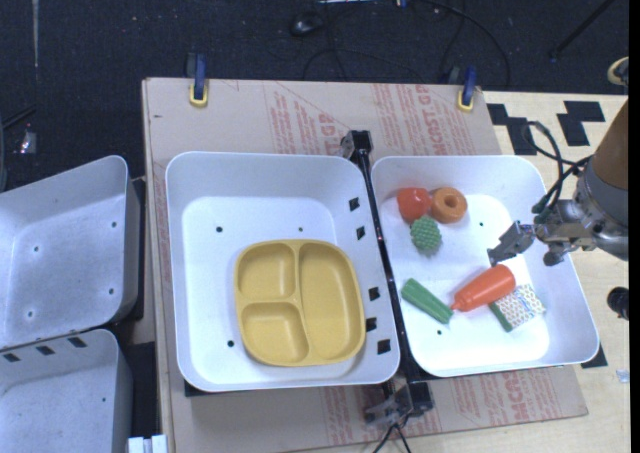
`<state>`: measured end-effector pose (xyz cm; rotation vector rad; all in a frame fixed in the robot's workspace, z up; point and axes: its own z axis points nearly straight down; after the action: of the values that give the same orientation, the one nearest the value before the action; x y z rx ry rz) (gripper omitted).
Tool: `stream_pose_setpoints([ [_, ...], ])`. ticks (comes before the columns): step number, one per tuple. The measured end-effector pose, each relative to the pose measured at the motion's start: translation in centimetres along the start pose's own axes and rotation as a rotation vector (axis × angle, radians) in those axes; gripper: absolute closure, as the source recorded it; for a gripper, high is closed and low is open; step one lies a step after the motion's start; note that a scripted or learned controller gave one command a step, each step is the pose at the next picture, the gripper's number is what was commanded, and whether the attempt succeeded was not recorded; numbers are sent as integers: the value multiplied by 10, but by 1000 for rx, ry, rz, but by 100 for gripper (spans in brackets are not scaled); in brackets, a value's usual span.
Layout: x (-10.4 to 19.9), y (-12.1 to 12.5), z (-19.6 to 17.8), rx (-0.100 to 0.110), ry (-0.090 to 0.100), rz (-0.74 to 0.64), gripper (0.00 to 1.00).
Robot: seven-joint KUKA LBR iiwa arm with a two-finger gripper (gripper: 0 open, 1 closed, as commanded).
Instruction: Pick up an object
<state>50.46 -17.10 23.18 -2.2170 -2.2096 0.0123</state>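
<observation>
The right bin [520, 181] holds a red toy [411, 203], an orange ring [448, 205], a green bumpy ball [426, 235], a green stick [426, 300], an orange carrot [485, 287] and a patterned block [518, 307]. My gripper [512, 243] hangs over the right side of this bin, just above and to the right of the carrot. Its dark fingers stand apart with nothing between them.
The left bin [200, 191] carries a yellow divided plate [298, 301]. A black divider [375, 241] runs between the two bins. Spare white bins [60, 241] lie off the bench at the left. The arm comes in from the right edge.
</observation>
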Motion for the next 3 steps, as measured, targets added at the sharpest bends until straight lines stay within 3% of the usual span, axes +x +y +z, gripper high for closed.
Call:
stream_pose_setpoints([
  [1, 1, 3, -7, -13, -2, -4, 0],
  [3, 1, 12, 94, -10, -2, -2, 0],
])
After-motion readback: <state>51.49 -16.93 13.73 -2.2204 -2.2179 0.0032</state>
